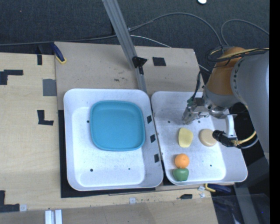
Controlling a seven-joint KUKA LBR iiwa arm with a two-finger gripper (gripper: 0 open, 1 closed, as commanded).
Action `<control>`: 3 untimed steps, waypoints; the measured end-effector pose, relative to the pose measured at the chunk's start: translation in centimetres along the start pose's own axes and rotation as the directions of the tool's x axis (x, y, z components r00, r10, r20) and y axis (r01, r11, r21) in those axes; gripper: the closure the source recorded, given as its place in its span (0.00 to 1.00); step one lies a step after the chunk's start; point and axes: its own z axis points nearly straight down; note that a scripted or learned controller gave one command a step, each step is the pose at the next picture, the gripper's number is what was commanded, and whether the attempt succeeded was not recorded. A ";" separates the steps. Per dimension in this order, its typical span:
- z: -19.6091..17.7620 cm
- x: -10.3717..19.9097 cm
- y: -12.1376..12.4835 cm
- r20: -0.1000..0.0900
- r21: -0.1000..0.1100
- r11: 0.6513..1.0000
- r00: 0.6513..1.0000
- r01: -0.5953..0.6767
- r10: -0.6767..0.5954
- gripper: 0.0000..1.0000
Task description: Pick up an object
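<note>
Yellow object (185, 137) just below end effector (190, 116).

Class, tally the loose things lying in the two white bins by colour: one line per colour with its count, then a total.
Blue: 1, the plate in the left bin
Yellow: 1, piece in the right bin
Cream: 1, round piece
Orange: 1, ball
Green: 1, piece
Total: 5

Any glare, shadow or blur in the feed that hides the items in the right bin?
Camera view: even lighting, soft focus overall; bright light spot at the top edge; right bin free of glare, items distinct; gripper slightly blurred.
</note>
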 end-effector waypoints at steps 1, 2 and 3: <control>-6.2 -0.3 -0.2 0.001 -0.005 1.000 1.000 -0.001 0.001 1.00; -11.4 -0.3 -0.1 0.001 -0.004 1.000 1.000 -0.001 0.001 1.00; -12.0 -0.3 -0.1 0.000 -0.001 1.000 1.000 -0.001 0.001 1.00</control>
